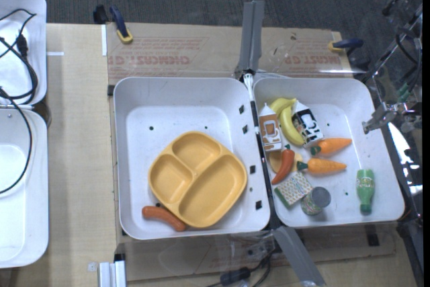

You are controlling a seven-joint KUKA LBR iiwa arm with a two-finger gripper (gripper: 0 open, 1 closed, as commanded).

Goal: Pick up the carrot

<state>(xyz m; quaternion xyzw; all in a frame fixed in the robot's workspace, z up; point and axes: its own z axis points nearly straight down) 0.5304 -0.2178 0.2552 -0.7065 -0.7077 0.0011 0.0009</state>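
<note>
That carrot (324, 167) looks like light, hard, slick plastic, so I'd pinch mid-body across its width; can't tell the jaws' state.

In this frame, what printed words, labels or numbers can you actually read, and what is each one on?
Cardboard sheet behind the bins: red block lettering, mirrored or upside down from this view, not readable with confidence.
Black-and-white can: bold white mark, too blurred to read.
Small brown-and-white carton: label too small to read.
Flat patterned packet: print too small to read.
Green bottle: no legible label.
</note>
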